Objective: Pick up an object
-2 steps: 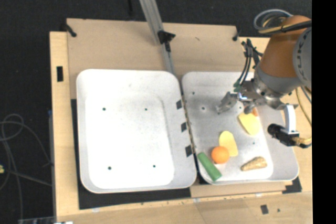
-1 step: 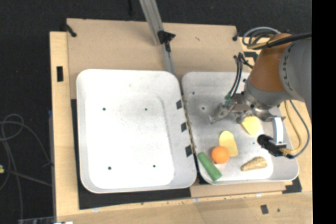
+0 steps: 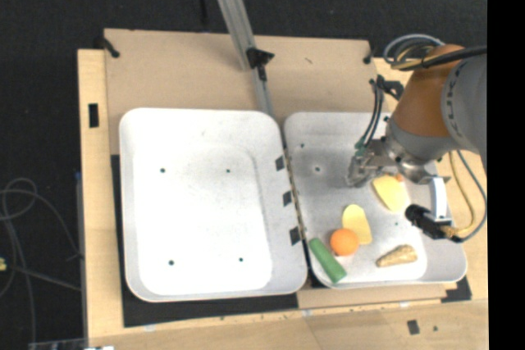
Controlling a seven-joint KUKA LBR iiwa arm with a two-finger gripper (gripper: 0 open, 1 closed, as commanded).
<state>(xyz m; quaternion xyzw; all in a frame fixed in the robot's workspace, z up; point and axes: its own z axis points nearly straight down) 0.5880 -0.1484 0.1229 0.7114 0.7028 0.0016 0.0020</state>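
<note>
Five small objects lie in the right bin, all in its near half: a green cylinder by the near left corner, an orange ball touching a pale yellow piece, a second yellow piece further right, and a tan wedge near the front rim. The end effector hangs low over the middle of this bin, just beside the second yellow piece, with nothing visibly in its grasp; whether it is released or clenched I cannot tell from this slant. By my reading, the step in hand is the approach, with no pick made yet. The next move calls for settling on one object, probably the nearby yellow piece, and coming down squarely over it. The ball and its yellow neighbour crowd each other, which could spoil a grasp there. The left bin sits alongside on the desk, and a metal post slants in from the far side, well apart from the arm.
</note>
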